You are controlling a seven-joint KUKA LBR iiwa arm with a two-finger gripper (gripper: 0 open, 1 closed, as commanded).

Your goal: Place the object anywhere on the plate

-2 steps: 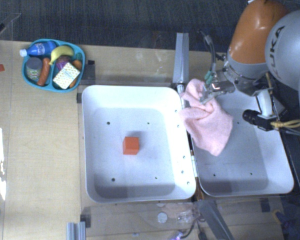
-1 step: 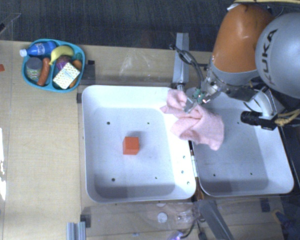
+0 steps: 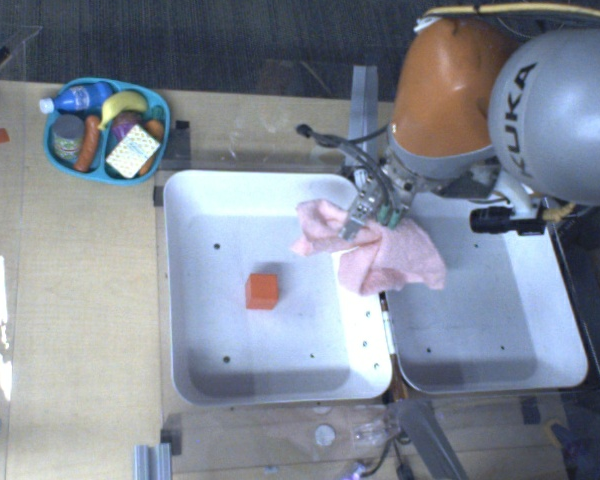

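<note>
Blue plate [image 3: 52, 148] of toy food sits at ten o'clock on the wooden surface [image 3: 70, 318]. Rigid orange cube [image 3: 262, 291] lies centre of the left bin [image 3: 195, 383]. Soft pink cloth [image 3: 380, 253] drapes over the divider at two o'clock, claw [image 3: 365, 213] on it; grip unclear. You're mid-pick; next needs a lift and long carry left.
</note>
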